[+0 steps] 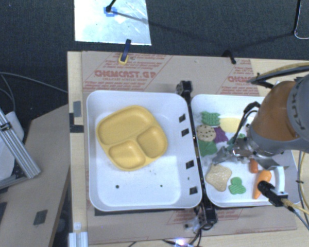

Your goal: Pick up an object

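Grey and orange, the arm (pixel 286 120) hung over the right bin (pixel 245 201), its gripper (pixel 227 153) low among the toy food (pixel 219 176), near a purple piece (pixel 220 134); whether its jaws were open I cannot tell. A yellow divided plate (pixel 131 137) lay in the left bin (pixel 139 192).

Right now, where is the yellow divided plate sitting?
The yellow divided plate lies in the left bin of the camera view, toward its upper half, apart from the toy food in the right bin.

bench (pixel 159 68) | two white bins (side by side): left bin (pixel 139 194), right bin (pixel 232 101)
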Controlling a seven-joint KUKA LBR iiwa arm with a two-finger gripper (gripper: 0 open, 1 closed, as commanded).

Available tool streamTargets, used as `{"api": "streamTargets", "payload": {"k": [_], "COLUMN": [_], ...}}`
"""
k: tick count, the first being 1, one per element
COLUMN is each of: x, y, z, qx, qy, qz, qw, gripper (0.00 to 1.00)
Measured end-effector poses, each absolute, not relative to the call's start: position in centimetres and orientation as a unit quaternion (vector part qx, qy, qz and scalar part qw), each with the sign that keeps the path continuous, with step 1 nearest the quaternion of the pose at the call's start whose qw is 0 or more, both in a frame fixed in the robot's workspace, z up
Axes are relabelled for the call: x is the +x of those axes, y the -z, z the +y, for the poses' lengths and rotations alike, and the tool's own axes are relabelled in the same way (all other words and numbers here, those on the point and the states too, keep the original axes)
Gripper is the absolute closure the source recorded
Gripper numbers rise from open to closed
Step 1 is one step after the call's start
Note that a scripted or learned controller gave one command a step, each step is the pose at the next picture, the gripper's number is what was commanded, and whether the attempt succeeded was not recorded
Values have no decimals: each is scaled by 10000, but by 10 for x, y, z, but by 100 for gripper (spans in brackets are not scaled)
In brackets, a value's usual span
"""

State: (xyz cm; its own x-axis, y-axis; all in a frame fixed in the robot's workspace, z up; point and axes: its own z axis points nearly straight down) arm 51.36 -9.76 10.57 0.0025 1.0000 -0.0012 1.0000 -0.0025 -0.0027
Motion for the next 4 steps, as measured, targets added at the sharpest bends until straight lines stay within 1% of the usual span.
{"api": "streamTargets", "payload": {"k": [1, 2, 3, 4], "x": [526, 497, 500, 492], "y": [-133, -84, -98, -189], "z": [-82, -93, -92, -11], "qx": [-7056, -7077, -7061, -7031], "qy": [7, 23, 44, 32], "qz": [-7086, -7065, -7081, -7111], "qw": [-8, -10, -39, -18], "gripper": [0, 0, 100, 100]}}
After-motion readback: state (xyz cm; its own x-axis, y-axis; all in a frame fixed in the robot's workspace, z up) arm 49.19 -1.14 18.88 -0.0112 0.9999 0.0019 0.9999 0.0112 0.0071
